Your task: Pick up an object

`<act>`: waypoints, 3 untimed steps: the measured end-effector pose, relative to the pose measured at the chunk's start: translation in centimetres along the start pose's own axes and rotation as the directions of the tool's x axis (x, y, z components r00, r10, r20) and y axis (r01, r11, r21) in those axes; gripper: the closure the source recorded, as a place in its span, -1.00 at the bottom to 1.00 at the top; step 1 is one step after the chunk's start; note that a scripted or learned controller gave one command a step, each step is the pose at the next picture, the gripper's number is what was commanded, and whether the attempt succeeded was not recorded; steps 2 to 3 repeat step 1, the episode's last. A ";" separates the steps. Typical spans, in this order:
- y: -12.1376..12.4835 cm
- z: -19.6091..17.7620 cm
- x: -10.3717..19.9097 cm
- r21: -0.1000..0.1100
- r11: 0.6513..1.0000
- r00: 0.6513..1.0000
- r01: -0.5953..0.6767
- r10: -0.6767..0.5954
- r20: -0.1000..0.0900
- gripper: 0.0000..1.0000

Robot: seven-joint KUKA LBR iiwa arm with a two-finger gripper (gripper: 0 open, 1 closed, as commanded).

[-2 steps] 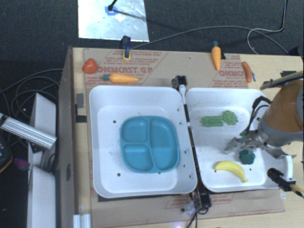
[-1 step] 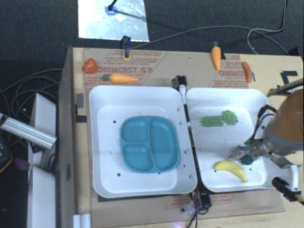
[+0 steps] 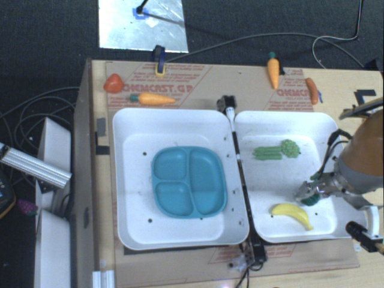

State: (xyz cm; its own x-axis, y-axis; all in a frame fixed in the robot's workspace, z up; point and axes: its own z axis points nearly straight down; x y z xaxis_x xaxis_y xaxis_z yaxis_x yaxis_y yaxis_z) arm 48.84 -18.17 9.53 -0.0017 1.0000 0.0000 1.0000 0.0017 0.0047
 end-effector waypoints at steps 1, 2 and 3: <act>0.7 -8.9 6.6 0.001 1.000 1.000 0.003 -0.003 0.000 1.00; 0.7 -8.9 6.6 0.001 1.000 1.000 0.003 -0.003 0.000 1.00; 0.7 -8.9 6.6 0.001 1.000 1.000 0.003 -0.003 0.000 1.00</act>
